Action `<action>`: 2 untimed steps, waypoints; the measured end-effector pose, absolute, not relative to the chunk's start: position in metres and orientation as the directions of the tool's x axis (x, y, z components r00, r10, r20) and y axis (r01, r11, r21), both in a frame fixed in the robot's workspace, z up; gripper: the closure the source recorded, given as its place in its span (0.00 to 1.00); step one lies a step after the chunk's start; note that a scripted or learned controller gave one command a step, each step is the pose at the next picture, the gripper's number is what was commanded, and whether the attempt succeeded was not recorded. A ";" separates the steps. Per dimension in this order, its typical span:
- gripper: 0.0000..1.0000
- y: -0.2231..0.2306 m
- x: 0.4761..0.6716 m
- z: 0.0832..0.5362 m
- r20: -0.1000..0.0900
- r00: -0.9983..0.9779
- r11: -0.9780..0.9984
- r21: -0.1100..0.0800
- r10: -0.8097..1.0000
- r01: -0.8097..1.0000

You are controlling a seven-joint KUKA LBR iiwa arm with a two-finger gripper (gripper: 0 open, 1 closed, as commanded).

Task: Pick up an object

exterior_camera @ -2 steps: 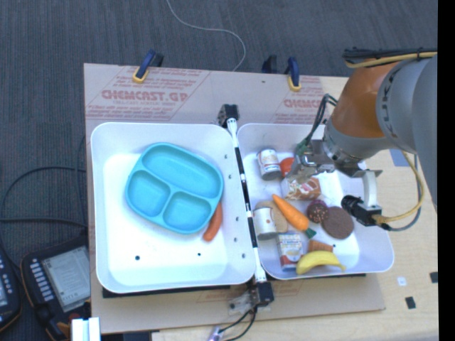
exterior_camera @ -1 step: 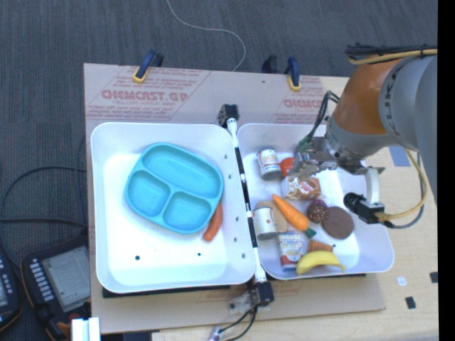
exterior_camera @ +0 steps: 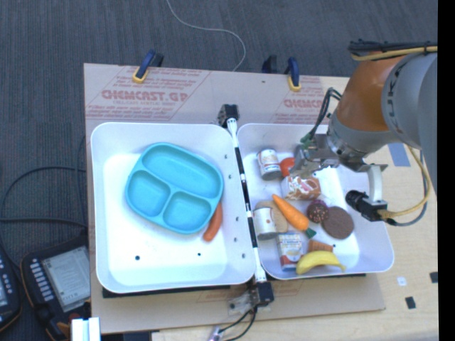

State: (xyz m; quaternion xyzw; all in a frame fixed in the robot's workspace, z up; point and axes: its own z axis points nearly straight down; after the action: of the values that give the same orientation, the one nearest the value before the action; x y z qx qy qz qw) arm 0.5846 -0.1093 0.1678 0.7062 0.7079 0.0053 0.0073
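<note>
1. The jaws (exterior_camera: 307,160) of the grey KUKA arm (exterior_camera: 384,105) hang low over the far part of the right bin (exterior_camera: 370,258); whether they are apart or together cannot be told, since the wrist body hides them.
2. The nearest candidate, a mesh-bagged item (exterior_camera: 303,187), lies directly below the jaws toward the camera, close under them. A red tomato-like piece (exterior_camera: 286,165) sits just to their left, and a small tin (exterior_camera: 269,163) lies further left.
3. An orange carrot (exterior_camera: 293,214) lies beyond the bagged item, its long axis running diagonally from upper left to lower right, away from the jaws.
4. Further from the jaws sit a brown disc (exterior_camera: 338,223), a second tin (exterior_camera: 264,219), a small carton (exterior_camera: 289,248) and a banana (exterior_camera: 319,263) at the bin's near edge.
5. Well to the left of the jaws, the left bin (exterior_camera: 114,261) holds a blue divided plate (exterior_camera: 174,188) with another carrot (exterior_camera: 213,223) beside it.
6. Judged from this, the pick is not yet made; a short drop toward the bagged item looks the likeliest move, though crowding could spoil the grip.
</note>
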 end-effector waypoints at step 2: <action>0.00 -0.109 0.585 0.177 -0.003 -0.003 0.003 0.018 1.000 1.000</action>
State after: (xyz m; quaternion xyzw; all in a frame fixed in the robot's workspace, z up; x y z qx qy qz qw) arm 0.5849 -0.1088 0.1772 0.7059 0.7083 0.0056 0.0073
